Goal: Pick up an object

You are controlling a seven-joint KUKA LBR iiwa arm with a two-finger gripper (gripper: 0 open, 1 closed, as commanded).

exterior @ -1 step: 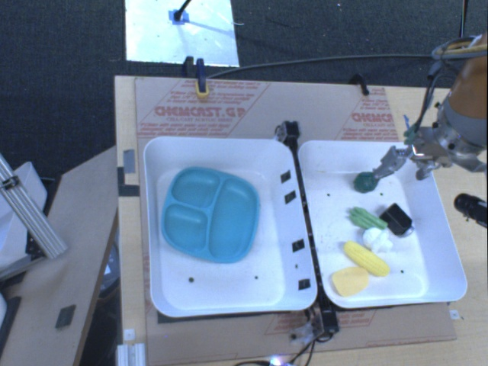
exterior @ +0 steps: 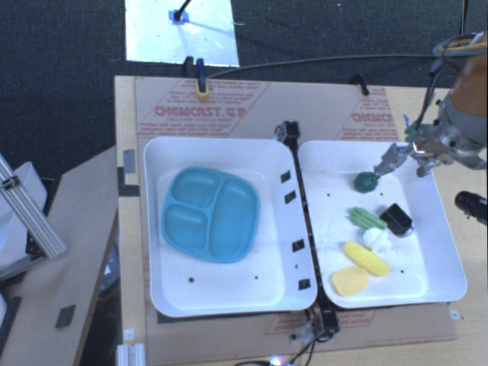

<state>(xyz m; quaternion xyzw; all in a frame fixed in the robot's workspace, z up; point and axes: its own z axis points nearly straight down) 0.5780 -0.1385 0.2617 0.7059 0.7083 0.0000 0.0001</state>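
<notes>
In the right bin (exterior: 442, 280) lie several small objects. A dark green round piece (exterior: 366, 181) sits near the back, and a light green pod (exterior: 367, 218), a black block (exterior: 396, 219), a white lump (exterior: 377, 240), a yellow corn cob (exterior: 367, 258) and a pale yellow slice (exterior: 350, 282) lie further forward. My gripper (exterior: 400, 169) hangs over the bin's back right part, open, with nothing between its fingers. Its left fingertip (exterior: 380, 168) is just up and right of the dark green piece.
The left bin (exterior: 175, 151) holds a blue compartment plate (exterior: 210, 213). A black hinge strip (exterior: 299, 212) runs between the bins. A cable crosses the board behind the bins. A clamp (exterior: 200, 77) sits at the board's far edge.
</notes>
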